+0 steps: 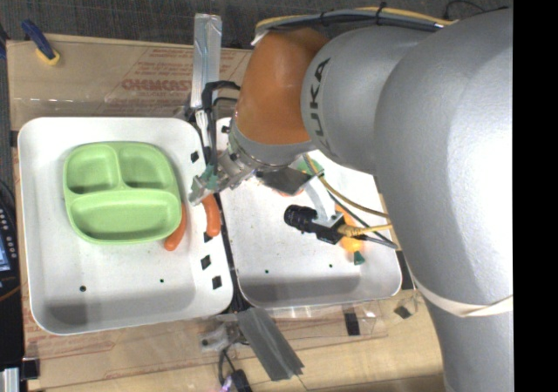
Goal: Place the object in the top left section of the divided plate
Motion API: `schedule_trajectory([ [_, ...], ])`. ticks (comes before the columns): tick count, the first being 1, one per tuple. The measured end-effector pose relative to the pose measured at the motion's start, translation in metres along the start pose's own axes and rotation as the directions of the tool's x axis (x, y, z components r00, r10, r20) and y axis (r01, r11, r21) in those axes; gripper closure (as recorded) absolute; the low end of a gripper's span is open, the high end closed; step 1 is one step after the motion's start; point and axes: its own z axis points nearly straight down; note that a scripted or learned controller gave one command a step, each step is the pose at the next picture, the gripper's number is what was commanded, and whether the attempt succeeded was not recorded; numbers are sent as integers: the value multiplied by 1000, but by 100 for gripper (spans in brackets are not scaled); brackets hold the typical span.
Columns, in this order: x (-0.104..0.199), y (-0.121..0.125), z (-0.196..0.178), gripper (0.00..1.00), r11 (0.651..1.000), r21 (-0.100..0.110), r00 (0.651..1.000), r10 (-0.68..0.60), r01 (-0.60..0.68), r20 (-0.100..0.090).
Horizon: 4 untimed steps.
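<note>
A green divided plate [69,190] lies in the left bin [44,286], with two small sections at the top and one wide section below. All its sections look bare. An orange sausage-shaped object [177,234] rests against the plate's lower right edge. A second orange piece [212,218] hangs or lies right at the wall between the two bins, just under my gripper [208,183]. The gripper hovers over that wall, to the right of the plate. The view does not show whether the orange piece is in its grasp.
The right bin [288,286] holds a small orange object with a green bit [352,246] near its right side. The grey arm covers most of that bin's upper part. Brown cardboard [131,68] lies behind the bins.
</note>
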Motion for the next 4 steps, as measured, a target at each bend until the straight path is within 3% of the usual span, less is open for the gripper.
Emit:
schedule_trajectory([
  [1,-7,-73,-1,100,991,-2,991,134,-134,-1],
  [2,-48,-83,-1,100,921,-4,921,390,-390,0],
  [3,33,-56,0,100,943,0,943,334,-334,-2],
  [4,-11,-102,0,100,874,2,874,487,-487,-2],
])
